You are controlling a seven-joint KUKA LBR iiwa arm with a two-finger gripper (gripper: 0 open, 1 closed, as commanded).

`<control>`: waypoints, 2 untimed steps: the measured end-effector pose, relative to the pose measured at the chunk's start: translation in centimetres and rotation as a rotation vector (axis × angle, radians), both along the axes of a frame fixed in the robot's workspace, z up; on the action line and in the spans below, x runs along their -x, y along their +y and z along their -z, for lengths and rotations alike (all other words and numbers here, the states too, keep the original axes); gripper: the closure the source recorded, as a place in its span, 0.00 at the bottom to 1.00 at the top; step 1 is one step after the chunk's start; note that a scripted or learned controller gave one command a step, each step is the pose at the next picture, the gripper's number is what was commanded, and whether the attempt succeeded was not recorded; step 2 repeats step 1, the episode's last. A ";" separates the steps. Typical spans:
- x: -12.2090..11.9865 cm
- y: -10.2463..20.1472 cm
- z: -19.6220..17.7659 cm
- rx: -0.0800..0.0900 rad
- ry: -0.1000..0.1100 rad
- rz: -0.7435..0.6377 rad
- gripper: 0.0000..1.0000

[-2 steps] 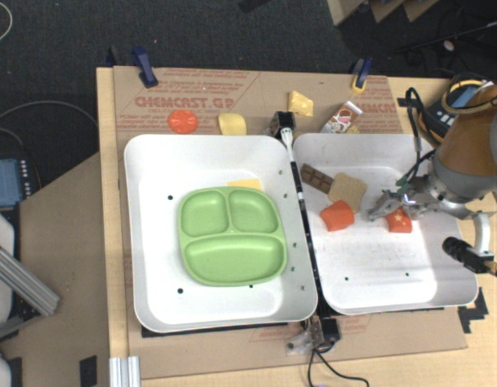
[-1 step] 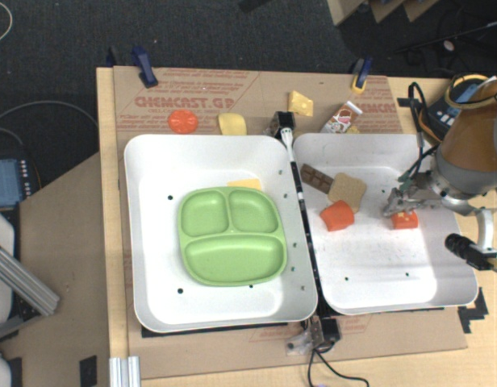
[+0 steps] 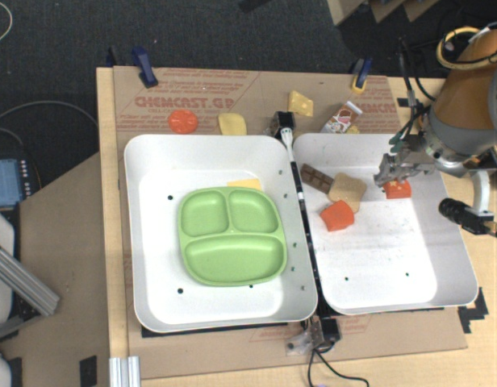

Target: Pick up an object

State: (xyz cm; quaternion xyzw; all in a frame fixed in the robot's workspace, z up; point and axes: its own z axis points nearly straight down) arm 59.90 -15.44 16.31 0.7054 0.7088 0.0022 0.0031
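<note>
Your gripper is hovering right above the small orange block in the right bin; jaws' state you cannot tell, nothing lifted yet.

The yellow piece is being partly hidden by the green divided plate. The arm is being cut off by the right edge, and the gripper's fingertips are being blurred.
</note>
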 end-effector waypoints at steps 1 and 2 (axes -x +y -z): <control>4.3 8.6 -3.1 -0.005 0.011 -0.001 1.00; 4.3 8.6 -3.1 -0.005 0.011 -0.001 1.00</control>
